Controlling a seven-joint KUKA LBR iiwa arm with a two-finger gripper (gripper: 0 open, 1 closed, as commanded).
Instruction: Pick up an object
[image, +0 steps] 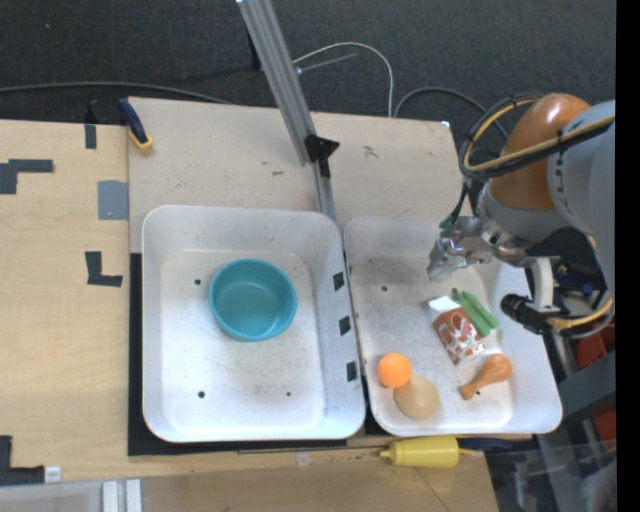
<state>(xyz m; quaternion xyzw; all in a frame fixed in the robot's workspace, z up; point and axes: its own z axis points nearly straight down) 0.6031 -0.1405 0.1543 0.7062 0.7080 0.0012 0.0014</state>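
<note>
On tan bench (60, 300): two white bins (170, 330), claw (445, 258) over right one.

A robotics lab test bench, seen from above. A grey and orange industrial arm (545, 170) enters at the right of the frame. Two white bins (160, 300) sit on a plywood bench (50, 330) marked with tape patches at the left. Loose cables (350, 55) run across dark carpet at the top.
</note>
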